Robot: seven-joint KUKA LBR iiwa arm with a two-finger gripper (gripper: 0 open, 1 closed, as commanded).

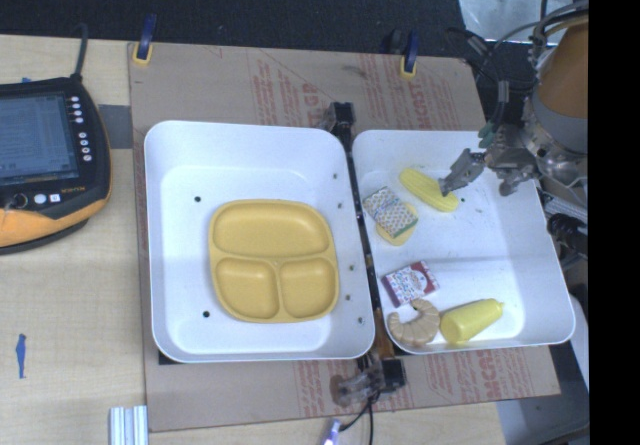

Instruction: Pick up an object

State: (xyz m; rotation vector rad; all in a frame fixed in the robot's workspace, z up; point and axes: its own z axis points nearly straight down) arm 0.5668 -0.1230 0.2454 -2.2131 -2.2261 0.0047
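Closest to the lens, at the near edge of the right bin [556, 263], a croissant-shaped pastry [414, 323] lies touching a yellow bottle [471, 320] on its side, both well below the gripper [487, 173] and a little to its left. Just above them, still on the near side of the gripper, sits a small red-and-white packet [409, 282]. Left of the gripper and slightly nearer lies a yellow-and-white patterned sponge block [390, 214]. Right beside the gripper's left finger [461, 173], touching or nearly so, is a flat yellow bar [428, 189] lying at a slant. Its two fingers stand spread apart, with nothing between them, low over the bin's far part. Far to the gripper's left, the other bin [170, 233] holds a yellow three-compartment tray [272, 259], and beyond it on the bench rests an orange-edged control pendant [45, 158]
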